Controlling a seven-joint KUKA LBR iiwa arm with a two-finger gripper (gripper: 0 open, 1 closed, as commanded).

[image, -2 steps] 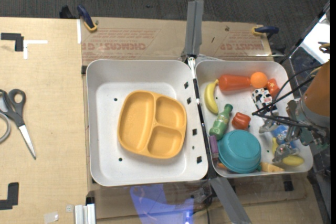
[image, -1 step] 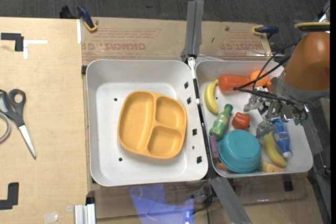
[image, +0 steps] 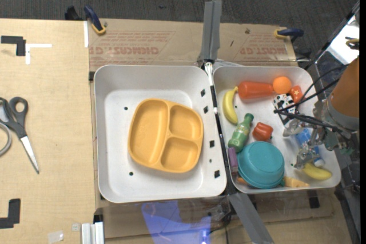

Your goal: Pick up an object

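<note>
Several small objects crowd the right bin (image: 260,72), and none is visibly between the fingers of the gripper (image: 306,148), which hangs low at the bin's four o'clock; whether the claw is open or closed cannot be told from this slanted view, since cables and metal parts blur together there. Just below the gripper, at five o'clock, lies a yellow banana (image: 317,172). A blue item (image: 302,137) sits right beside the fingers. Toward the bin's centre rests a small red block (image: 262,131), with a green bottle (image: 240,132) tilted at nine o'clock and a second banana (image: 229,106) at ten o'clock. A teal bowl (image: 261,164) lies upside down at six o'clock. Along the twelve o'clock wall are a red-orange bottle-shaped toy (image: 256,90), an orange ball (image: 281,84) and a black-and-white die (image: 283,102). The grey arm (image: 346,101) with its orange band enters from three o'clock. The left bin (image: 114,80) carries a yellow divided plate (image: 165,135). Scissors (image: 20,128) lie on the bench at far nine o'clock.
</note>
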